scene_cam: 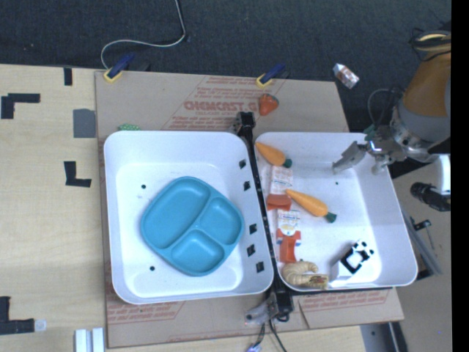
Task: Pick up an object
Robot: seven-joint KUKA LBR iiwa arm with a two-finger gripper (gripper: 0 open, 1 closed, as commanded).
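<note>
**Two white bins, arm poised at the right bin's upper corner**

Two shallow white bins sit side by side on the bench [44, 218], resting on a sheet of brown cardboard [212, 101] that is clipped at its far edge. The left bin [117, 152] carries a blue divided plate [192, 226], which lies flat near its middle with its three compartments facing up. The right bin [381, 218] carries the smaller things, most of them gathered along its left wall.

At the right edge of the view the grey arm [425, 116], with its orange band above the wrist, reaches in over the right bin's upper right corner. Its end effector [360, 157] hangs above bare bin floor with the two fingers spread apart and nothing between them, well apart from every object.

Among the objects to pick, a toy carrot [309, 203] lies at a slant near the bin's centre, and a second toy carrot [271, 154] lies in the upper left corner. Between and below them are flat printed packets [281, 178], one red and white piece [289, 233] lying lower down. A tan, shell-like object [304, 273] rests at the front wall, and just right of it a black and white marker block [357, 257].

Outside the bins, a small orange toy [268, 105] sits on the cardboard.
</note>
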